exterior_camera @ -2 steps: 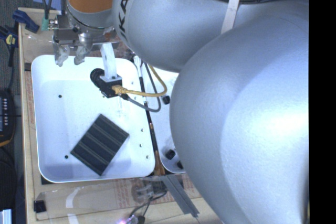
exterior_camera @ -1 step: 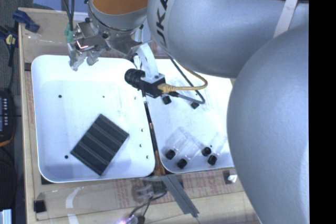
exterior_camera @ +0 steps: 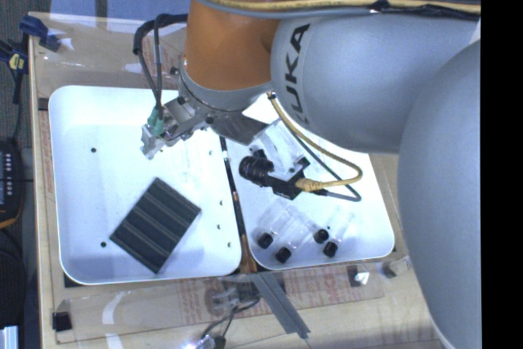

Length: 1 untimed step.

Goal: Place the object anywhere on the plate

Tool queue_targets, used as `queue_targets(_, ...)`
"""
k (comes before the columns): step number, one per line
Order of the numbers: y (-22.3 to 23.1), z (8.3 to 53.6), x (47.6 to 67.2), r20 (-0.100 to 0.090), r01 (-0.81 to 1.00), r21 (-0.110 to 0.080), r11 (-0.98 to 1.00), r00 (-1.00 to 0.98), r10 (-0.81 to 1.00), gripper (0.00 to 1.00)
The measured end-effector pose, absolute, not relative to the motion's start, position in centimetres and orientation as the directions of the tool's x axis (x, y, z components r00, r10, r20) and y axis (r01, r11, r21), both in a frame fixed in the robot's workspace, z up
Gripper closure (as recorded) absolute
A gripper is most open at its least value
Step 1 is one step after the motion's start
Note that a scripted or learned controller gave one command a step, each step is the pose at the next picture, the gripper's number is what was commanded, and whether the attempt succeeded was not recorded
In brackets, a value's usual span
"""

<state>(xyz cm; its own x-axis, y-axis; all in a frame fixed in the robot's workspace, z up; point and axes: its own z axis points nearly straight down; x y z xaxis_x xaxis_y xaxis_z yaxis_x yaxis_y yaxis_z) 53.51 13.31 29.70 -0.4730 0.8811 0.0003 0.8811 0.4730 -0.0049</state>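
Note:
A black ridged square plate (exterior_camera: pixel 155 223) lies flat in the front part of the left bin (exterior_camera: pixel 73 176). My gripper (exterior_camera: pixel 154 136) hangs over the left bin's middle, above and behind the plate and apart from it. A small green bit shows at the gripper's tip; I cannot tell whether it is a held thing. In the right bin (exterior_camera: pixel 380 229), near the front, lie several clear plastic pieces with black caps (exterior_camera: pixel 283 254).
The grey arm with its orange band (exterior_camera: pixel 229 20) covers the back of both bins. A dark divider edge (exterior_camera: pixel 233 200) runs between the bins. Blue and black clamps (exterior_camera: pixel 37 30) sit at the bench's far left corner.

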Motion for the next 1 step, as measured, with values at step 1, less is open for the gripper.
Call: queue_targets(1, 15.78, 44.41, 47.65, -0.001, 0.764, 0.002, 0.646, -0.646, 0.764, 1.0)
